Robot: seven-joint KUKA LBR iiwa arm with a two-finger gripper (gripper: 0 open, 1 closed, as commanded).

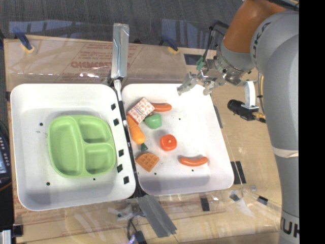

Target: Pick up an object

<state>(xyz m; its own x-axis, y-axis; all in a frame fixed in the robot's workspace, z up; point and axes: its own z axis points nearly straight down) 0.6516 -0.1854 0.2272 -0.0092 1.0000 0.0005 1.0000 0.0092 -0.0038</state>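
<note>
**Desk:** What goes under the overhead shot?

**Photographer:** Two shallow white bins sit side by side on the bench. The left bin (20, 136) holds one green divided tray (81, 145) with three compartments. The right bin (216, 151) holds seven toy food pieces.

**Desk:** Count them out for me.

**Photographer:** Two sausages: one (161, 107) near the bin's far side, beside a red-and-white checked box (141, 109), and a second sausage (193, 160) lying alone toward the near right. One carrot (135, 129) runs along the left wall. One green pepper (153, 120) sits just beside the box and the carrot. One red-orange tomato (168, 142) sits near the middle. One waffle (147, 161) lies toward the near left, close to the carrot's tip.

**Desk:** And the arm?

**Photographer:** One grey arm (284, 60) with an orange band reaches in from the right. Its gripper (195, 85) hangs above the right bin's far right corner, fingers (184, 88) spread apart and nothing between them. It is well apart from every food piece; the nearest is the far sausage.

**Desk:** Anything else on the bench?

**Photographer:** A strip of silver tape (120, 50) runs up from where the bins meet.
</note>
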